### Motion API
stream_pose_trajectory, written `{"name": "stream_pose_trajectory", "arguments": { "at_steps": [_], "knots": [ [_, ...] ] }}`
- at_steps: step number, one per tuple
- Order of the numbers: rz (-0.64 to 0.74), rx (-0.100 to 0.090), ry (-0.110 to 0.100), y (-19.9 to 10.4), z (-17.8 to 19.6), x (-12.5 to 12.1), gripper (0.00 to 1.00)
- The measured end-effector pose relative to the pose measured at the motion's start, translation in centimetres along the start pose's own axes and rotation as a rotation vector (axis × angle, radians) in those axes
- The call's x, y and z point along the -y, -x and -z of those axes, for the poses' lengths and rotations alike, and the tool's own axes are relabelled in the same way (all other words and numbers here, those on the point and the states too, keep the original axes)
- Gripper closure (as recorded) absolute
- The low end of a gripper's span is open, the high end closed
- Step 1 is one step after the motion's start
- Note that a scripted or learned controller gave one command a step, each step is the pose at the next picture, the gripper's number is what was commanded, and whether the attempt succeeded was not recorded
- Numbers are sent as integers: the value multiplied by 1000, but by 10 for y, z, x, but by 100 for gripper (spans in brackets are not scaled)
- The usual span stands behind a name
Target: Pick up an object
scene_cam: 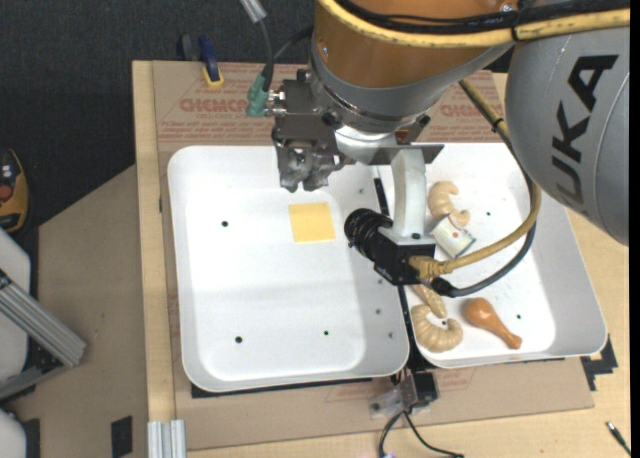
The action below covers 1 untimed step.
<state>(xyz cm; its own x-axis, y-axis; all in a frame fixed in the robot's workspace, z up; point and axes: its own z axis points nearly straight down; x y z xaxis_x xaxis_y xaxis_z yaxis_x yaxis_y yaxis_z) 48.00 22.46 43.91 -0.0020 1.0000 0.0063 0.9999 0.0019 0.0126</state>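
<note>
The yellow cheese slice (311,222) lies flat on the floor of the left bin (200,276), in its upper right part, alone there and well apart from the walls. It is the likeliest target, judging by how near the arm stands to it.

The main risk is its flatness: a thin square pressed against a smooth white floor gives two fingers almost no edge to catch, so a closing pinch could skate over the top or push the slice sideways and come up with nothing. A descent slightly off centre would make that worse.

The gripper (303,174) hangs just above and a little left of the slice's upper edge, near it but with nothing seen between the fingers; whether they stand spread or closed cannot be told from this slanted view.

In the right bin (575,286) sit a drumstick (489,319), a croissant-like pastry (437,331) and other small toy foods, partly behind the cable (480,256).
</note>
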Motion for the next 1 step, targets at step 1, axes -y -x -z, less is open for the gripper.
{"name": "stream_pose_trajectory", "arguments": {
  "at_steps": [1],
  "knots": [
    [-4, 12, -25, 2, -121, 4, 100]
  ]
}}
